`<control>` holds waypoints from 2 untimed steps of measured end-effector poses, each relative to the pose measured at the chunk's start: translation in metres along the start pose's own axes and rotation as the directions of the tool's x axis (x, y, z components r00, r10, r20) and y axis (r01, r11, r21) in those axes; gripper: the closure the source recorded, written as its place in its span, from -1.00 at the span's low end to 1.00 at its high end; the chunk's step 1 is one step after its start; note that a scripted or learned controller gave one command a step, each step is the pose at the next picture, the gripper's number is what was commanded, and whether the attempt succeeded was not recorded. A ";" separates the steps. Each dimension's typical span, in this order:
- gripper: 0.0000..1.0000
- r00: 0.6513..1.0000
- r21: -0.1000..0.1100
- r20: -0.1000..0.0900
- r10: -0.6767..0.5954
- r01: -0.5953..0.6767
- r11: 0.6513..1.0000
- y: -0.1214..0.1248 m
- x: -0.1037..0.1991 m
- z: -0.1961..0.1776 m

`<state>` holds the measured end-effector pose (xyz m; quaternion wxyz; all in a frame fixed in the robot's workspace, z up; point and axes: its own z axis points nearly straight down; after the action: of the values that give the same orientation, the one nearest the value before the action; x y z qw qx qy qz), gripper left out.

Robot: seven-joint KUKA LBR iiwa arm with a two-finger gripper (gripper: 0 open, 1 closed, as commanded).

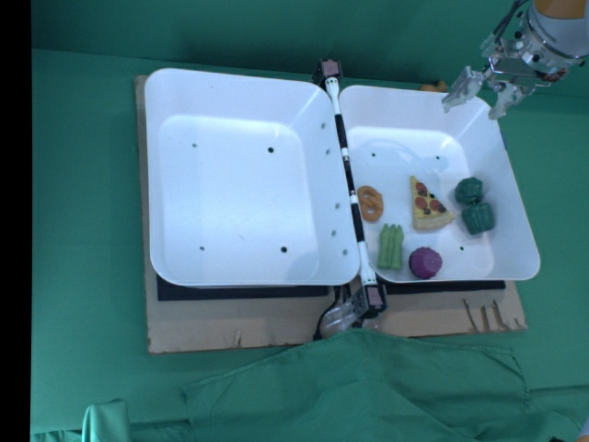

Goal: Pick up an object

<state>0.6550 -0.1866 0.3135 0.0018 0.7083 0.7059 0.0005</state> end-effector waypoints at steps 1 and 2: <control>-1.00 1.000 -0.015 0.004 -0.001 0.001 1.000 -0.033 0.005 -0.106; -1.00 1.000 0.009 -0.003 -0.002 0.002 1.000 -0.055 0.045 -0.014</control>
<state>0.6001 -0.1414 0.3278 -0.0024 0.7075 0.7067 -0.0016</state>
